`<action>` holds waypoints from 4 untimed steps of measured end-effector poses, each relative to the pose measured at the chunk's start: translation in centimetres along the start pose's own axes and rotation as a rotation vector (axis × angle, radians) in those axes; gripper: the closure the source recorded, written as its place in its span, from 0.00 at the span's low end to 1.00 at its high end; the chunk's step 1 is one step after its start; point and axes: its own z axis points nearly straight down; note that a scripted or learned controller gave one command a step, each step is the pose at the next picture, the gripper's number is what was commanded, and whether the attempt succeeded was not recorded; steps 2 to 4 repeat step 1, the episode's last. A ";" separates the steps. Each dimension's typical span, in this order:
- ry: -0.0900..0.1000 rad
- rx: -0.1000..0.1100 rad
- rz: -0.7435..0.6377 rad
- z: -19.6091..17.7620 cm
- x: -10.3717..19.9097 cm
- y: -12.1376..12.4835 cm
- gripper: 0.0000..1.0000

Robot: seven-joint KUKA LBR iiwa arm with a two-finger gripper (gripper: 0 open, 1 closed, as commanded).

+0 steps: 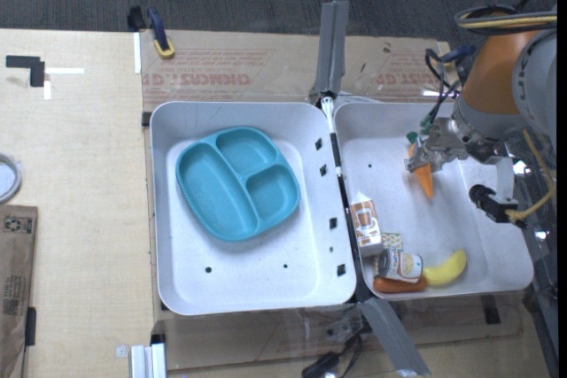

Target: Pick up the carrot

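Here the carrot [425,177] hangs at centre right of the frame, over the right bin [461,283], long axis near upright, tip pointing down. The claw [431,151] sits directly at its upper end, clenched on that thick end, apparently lifting it clear.

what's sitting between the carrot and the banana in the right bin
Nothing: in the camera view, bare white bin floor separates the carrot from the banana.
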 end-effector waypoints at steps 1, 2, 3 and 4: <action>-0.001 -0.002 0.061 -9.2 6.8 0.0 1.00; -0.001 -0.002 0.061 -9.2 6.8 0.0 1.00; -0.001 -0.002 0.061 -9.2 6.8 0.0 1.00; -0.001 -0.002 0.061 -9.2 6.8 0.0 1.00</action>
